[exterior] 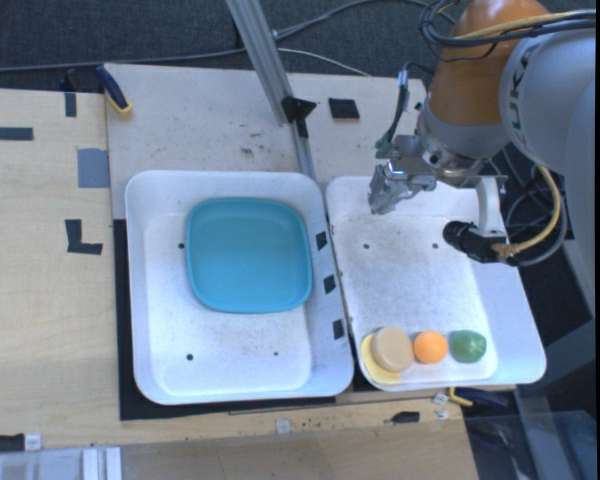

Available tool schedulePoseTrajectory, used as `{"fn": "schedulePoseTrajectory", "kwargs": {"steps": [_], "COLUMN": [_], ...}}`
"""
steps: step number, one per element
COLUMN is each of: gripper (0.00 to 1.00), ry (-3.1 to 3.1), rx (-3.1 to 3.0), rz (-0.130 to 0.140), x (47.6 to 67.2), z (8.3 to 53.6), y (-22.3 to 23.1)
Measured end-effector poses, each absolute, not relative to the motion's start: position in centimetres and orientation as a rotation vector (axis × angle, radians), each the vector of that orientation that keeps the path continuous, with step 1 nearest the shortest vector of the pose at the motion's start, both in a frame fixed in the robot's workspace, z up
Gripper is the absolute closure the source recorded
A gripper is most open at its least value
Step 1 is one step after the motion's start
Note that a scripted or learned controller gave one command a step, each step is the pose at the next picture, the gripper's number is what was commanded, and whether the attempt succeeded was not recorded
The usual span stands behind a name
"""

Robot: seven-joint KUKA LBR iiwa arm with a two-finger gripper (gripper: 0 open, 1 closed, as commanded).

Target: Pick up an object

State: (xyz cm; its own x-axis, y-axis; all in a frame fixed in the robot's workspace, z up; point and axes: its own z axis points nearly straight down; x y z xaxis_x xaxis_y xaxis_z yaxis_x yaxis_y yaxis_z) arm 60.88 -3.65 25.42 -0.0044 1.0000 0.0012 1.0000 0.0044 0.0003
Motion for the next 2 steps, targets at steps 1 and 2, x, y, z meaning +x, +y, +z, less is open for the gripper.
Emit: {"fn": "schedulePoseTrajectory", "kwargs": {"steps": [1, 2], "gripper": [1.00, 1.00], "ry": [-2.226, -2.226], "rx": [-2.216, -2.214], "rz": [-0.001, 0.002], "x": [59.9, 59.1], "z": [25.7, 23.9], "y": [1.4, 7.2]}}
